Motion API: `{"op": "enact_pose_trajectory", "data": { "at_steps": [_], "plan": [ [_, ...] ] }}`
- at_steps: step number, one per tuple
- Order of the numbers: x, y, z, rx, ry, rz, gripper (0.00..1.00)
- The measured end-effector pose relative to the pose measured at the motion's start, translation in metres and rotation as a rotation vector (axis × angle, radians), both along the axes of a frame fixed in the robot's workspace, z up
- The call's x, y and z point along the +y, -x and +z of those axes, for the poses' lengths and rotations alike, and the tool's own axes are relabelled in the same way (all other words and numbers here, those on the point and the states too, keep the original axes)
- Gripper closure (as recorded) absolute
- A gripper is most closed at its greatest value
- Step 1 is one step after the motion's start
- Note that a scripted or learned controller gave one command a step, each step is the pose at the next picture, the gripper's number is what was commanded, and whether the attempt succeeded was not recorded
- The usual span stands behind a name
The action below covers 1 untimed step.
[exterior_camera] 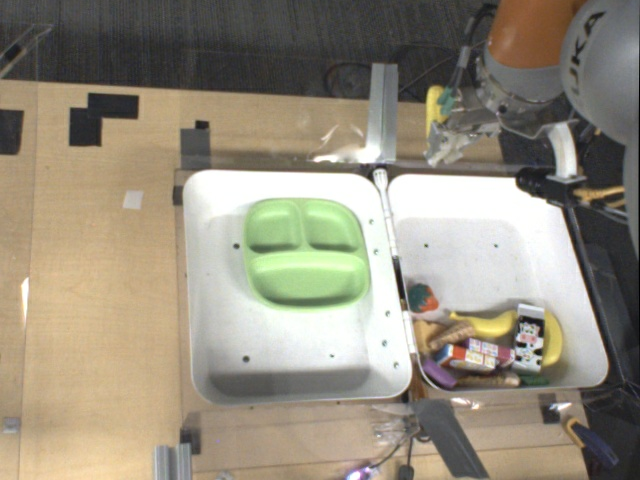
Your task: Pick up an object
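A wooden bench seen from above at a slant holds two shallow white bins side by side. The left bin contains a light green plate with three compartments, lying flat near the bin's middle.

The right bin has a small pile of objects gathered in its near corner. Among them are a yellow banana, curved and lying on its side, and a small box with black, white and yellow print resting against the banana's right end. In front of the banana lies another small carton with red and white print. A purple piece sits at the pile's near left edge, and a small orange and teal toy lies just left of the pile. The print on the boxes is too small to read.

The robot arm, grey with an orange band, reaches in from the upper right. The letters "UKA" can be read on its grey casing. Its claw hangs above the far edge of the right bin, well apart from the pile. Nothing is seen between its tips; whether it is released or clenched cannot be told from this angle.
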<state>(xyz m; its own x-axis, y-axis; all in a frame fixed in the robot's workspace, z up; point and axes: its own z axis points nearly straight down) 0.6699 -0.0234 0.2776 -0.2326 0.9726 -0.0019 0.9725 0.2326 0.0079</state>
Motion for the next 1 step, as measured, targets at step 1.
{"op": "enact_pose_trajectory", "data": {
  "at_steps": [1],
  "plan": [
    [-0.0329, 0.0260, 0.0684, 0.000, 0.000, -0.055, 1.00]
  ]
}}
